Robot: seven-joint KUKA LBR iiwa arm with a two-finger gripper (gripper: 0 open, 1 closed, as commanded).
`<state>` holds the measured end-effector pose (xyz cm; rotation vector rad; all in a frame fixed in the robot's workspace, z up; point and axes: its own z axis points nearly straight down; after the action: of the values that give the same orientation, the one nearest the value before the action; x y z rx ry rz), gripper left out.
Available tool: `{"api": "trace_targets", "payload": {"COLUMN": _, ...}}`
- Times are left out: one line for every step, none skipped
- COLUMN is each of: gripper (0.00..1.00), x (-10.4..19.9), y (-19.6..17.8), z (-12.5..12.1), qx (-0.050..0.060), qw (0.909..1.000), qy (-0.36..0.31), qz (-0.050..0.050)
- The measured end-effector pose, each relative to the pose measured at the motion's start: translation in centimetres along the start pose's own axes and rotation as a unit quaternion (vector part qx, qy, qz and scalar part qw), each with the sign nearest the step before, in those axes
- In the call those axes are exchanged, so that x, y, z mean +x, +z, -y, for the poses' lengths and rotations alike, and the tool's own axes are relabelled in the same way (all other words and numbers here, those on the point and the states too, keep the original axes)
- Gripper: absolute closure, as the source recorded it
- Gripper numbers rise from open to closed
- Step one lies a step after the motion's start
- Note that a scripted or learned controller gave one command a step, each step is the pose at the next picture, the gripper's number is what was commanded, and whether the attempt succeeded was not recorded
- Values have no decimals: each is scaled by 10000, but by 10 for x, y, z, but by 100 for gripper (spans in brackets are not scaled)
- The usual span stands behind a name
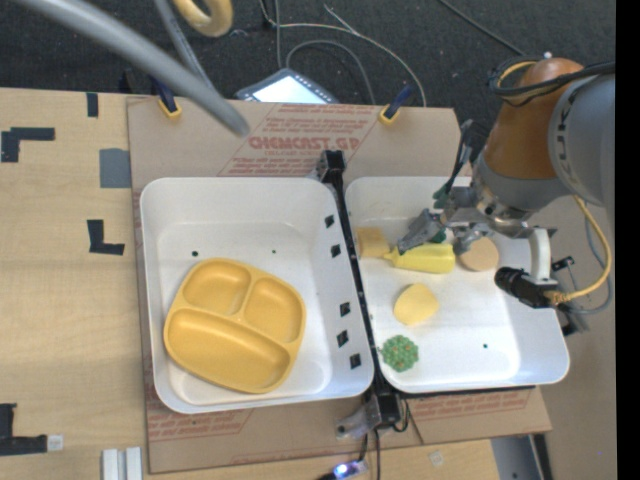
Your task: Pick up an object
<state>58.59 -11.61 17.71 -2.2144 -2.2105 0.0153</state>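
My gripper (441, 238) hangs low over the back half of the right bin (520, 368), below the grey and orange wrist. Its two dark fingers (413, 236) stand spread apart, open, just above a long yellow piece (427, 260) lying on the bin floor. Nothing sits between the fingers. A pale yellow block (371, 243) lies left of it by the divider, and a tan round piece (481, 257) lies to its right. Nearer the front are a yellow lemon-like lump (415, 304) and a small green ball (400, 351).
The left bin (160, 208) holds a yellow divided plate (235, 323). A black divider rail (345, 268) runs between the bins. A black cable fitting (525, 286) hangs off the arm over the right bin's right side.
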Motion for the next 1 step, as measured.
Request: {"api": "trace_targets", "payload": {"gripper": 0, "x": 0, "y": -8, "z": -3, "qx": -69, "qw": 10000, "qy": -17, "qz": 8}}
